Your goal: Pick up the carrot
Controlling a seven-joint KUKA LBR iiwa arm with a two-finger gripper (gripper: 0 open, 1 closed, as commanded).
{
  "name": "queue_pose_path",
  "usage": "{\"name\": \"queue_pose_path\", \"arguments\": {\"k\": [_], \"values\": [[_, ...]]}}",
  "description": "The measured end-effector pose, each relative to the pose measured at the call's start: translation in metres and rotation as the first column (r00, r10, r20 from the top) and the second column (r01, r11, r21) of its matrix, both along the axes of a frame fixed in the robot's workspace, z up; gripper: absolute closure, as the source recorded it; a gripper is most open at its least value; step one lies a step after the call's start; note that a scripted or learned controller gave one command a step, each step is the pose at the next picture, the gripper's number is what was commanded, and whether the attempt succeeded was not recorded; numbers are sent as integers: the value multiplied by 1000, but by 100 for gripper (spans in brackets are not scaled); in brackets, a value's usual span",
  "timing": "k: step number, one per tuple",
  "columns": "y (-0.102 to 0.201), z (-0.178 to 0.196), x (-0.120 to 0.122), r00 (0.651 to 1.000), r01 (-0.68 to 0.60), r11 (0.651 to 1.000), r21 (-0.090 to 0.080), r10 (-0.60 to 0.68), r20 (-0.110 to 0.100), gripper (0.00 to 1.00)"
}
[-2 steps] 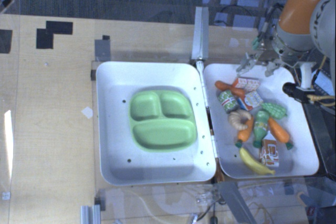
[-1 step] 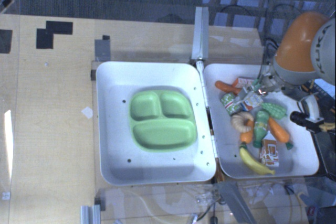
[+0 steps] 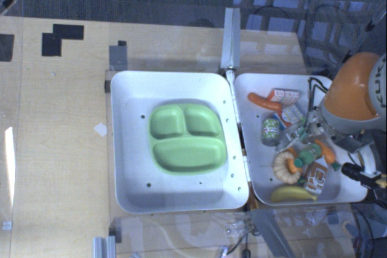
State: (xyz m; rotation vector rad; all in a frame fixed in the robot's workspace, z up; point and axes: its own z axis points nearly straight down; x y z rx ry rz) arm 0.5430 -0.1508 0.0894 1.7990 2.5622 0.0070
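2 carrots (image 3: pixel 266 101) lie near a blurred labelled can (image 3: pixel 271 129); tool (image 3: pixel 304 130) state unclear.

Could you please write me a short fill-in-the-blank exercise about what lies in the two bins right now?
1. The green divided tray lies in the ____ bin.
2. The banana lies along the ____ edge of the right bin.
3. The carrot lies in the right bin's far part, beside a small ____ can.

Missing words: left; near; green
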Motion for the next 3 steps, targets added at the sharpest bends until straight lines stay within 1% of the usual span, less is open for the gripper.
{"name": "queue_pose_path", "arguments": {"k": [1,2,3], "values": [[7,151,63,988,154,988,2,-154,-3,0],[-40,116,28,998,58,998,2,-58,-5,0],[-53,6,-10,977,213,977,3,-213,-4,0]]}}
